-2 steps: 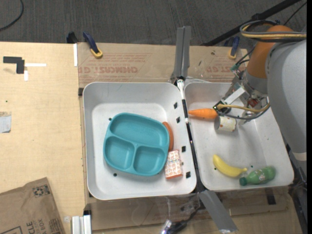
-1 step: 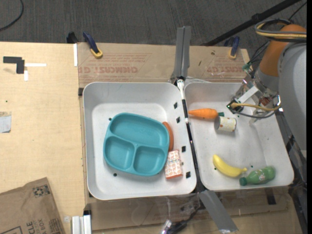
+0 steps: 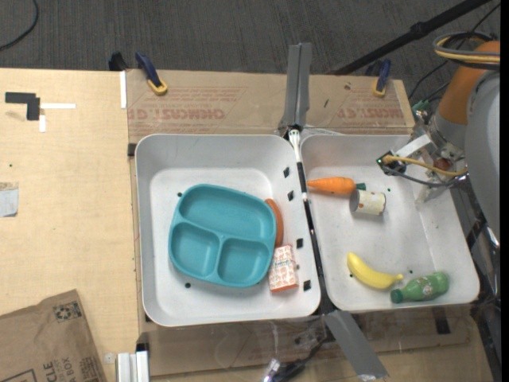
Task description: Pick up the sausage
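From my seat the claw sits at the right edge of the frame over the right bin's upper corner, and I cannot tell how it is set or whether it carries anything. Left of it lie a carrot and a cup, with a banana and bottle lower down. The sausage is in the left bin, wedged against the teal tray's right rim above a carton, so I judge a tight reach.

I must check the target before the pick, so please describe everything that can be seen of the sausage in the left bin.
The sausage is a slim, smooth, orange-red piece, probably a plastic toy. It lies flat on the floor of the left bin, running roughly front to back, pressed along the right edge of the teal tray, which hides part of its side. Its near end is next to the small carton; whether they touch is unclear. The gripper is far away, over the right bin.
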Available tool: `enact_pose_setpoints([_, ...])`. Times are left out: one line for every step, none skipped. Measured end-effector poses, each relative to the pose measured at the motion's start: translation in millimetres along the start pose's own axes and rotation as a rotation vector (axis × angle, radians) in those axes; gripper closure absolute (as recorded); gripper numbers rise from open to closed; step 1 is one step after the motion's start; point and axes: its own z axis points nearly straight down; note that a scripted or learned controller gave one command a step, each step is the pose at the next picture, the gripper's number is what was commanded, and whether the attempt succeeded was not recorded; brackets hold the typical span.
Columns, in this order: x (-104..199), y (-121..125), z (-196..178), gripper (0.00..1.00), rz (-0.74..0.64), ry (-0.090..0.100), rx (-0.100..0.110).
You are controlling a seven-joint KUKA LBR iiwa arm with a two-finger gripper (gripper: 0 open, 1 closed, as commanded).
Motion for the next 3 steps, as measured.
enact_pose_setpoints([1.8,4.6,-0.2,0.00,0.068,0.001,0.003])
enact_pose_setpoints([0.9,5.7,-9.9,1.00,0.065,-0.003,-0.001])
enact_pose_setpoints([1.9,4.8,-10.1,0.00,0.063,-0.001,0.000])
